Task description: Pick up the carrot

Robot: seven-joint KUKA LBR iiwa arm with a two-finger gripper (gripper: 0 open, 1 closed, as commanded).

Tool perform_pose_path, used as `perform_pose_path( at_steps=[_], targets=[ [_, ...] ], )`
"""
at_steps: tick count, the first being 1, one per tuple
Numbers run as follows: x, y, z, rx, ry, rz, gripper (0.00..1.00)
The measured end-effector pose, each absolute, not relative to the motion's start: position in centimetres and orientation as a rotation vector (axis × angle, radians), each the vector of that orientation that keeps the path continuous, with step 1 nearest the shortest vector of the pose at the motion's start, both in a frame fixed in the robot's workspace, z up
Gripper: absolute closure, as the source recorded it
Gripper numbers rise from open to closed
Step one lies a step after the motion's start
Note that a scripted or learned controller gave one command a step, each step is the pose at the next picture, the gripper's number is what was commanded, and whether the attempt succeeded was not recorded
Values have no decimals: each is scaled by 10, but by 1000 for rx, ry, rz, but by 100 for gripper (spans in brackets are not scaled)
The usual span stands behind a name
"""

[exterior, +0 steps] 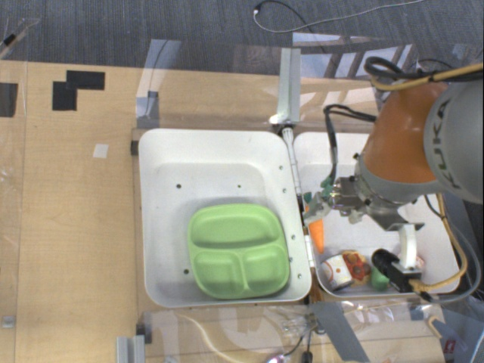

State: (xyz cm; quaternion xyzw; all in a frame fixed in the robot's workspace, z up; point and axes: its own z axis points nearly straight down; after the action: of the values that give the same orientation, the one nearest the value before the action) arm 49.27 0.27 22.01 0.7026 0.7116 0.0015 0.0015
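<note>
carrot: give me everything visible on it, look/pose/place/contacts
The carrot is a small, smooth orange piece, plastic-looking and likely a toy. It lies on the floor of the right bin, close to that bin's left wall, with its long axis running roughly front to back. Its far end sits under the gripper, and whether they touch cannot be told. A small white item lies just in front of it, apart.

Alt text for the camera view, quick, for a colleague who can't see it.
The arm hangs over the right bin, its gripper close to the orange carrot lying by that bin's wall nearest the left bin. Small food items sit at its near edge; the left bin holds a green divided plate.
</note>
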Motion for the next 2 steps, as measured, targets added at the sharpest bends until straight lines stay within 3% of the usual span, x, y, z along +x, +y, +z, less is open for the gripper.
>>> perform_pose_path(
  at_steps=[1,2],
  targets=[
    [487,25,184,2130,2308,2,0],
    [564,-8,185,1936,2470,4,0]
  ],
)
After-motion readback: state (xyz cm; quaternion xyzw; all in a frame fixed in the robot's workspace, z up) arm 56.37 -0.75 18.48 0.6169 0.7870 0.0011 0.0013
